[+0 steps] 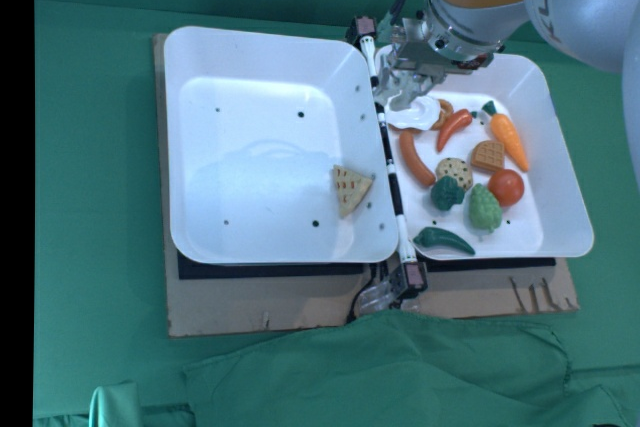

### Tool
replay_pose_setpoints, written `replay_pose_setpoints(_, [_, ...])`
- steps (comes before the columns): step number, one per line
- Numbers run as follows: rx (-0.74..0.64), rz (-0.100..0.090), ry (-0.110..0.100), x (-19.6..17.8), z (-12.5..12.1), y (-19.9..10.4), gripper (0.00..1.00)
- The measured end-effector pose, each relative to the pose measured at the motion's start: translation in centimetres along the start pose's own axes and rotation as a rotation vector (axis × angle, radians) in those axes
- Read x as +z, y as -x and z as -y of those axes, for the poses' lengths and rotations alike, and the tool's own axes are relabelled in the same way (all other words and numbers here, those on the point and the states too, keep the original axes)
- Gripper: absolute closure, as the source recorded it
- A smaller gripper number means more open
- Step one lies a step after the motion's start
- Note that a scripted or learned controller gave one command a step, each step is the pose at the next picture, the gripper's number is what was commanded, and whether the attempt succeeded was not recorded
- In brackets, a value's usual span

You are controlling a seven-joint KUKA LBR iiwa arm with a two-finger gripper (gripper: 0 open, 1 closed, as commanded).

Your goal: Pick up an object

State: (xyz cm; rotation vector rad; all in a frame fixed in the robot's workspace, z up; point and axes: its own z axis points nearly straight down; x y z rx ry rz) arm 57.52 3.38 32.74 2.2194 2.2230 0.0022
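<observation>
1. Two white bins sit side by side on a green bench: the left bin holds a lone wedge near its right wall, and the right bin holds everything else.
2. The gripper hangs low over the right bin's upper-left corner, just above a white, egg-like piece. Whether it is parted or closed I cannot tell; nothing can be seen held in it.
3. Any object will do, and the nearest candidates are the egg piece under the gripper, the sausage just below it, and the red chilli beside it.
4. To do the grasp well, I judge the arm should pick one item and centre on it. The egg piece looks flat and hard to pinch; the sausage offers a narrow body to close across.
5. The bin wall and the black-and-white divider lie close by on the left, so the descent probably needs to stay clear of them.
6. Further off lie a carrot, tomato, waffle, cookie, broccoli, a light green bumpy piece and a green chilli. They sit close together, so a grasp there risks nudging neighbours.
7. The bins rest on a cardboard sheet, with green cloth bunched in the foreground.
</observation>
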Motion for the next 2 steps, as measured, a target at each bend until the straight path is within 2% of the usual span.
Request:
replay_pose_setpoints(1, [-0.001, -0.001, 0.003, -0.5, 0.5, -4.8, 1.00])
replay_pose_setpoints(2, [0.001, 0.000, -0.002, 1.8, 1.0, -8.1, 1.00])
